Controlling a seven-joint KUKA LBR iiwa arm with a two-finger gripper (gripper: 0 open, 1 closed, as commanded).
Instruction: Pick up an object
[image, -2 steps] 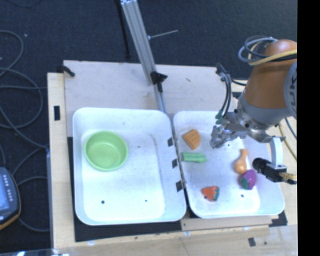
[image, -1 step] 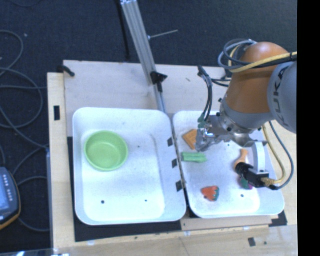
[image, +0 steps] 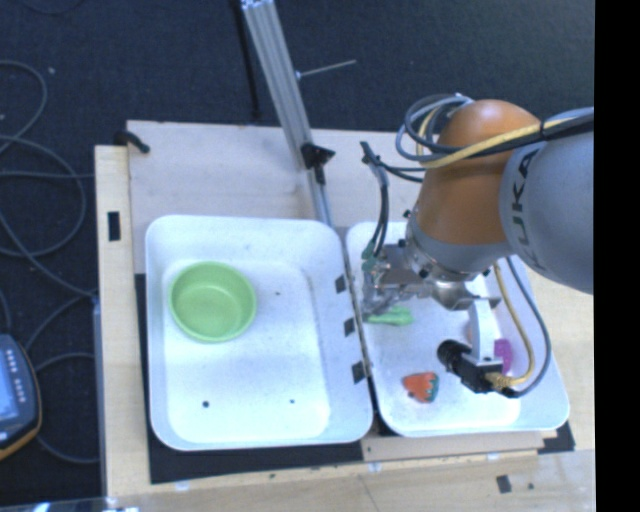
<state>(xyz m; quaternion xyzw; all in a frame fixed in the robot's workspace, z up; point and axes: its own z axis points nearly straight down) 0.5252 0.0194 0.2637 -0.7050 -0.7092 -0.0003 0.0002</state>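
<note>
My gripper (image: 380, 298) hangs low over the left side of the right bin (image: 545, 402), close to the wall between the two bins. A small green elongated object (image: 393, 318) lies right under its tip; whether they touch is unclear. An orange-red object with a green end (image: 421, 386) rests near the right bin's front. A small purple object (image: 503, 352) shows further right, partly hidden by the wrist. A green bowl (image: 212, 300) stands upright in the left bin (image: 160, 340).
The arm's orange and grey body (image: 470, 190) covers the back of the right bin. A slanted metal post (image: 290, 110) rises behind the bins. Cables lie on the dark floor to the left.
</note>
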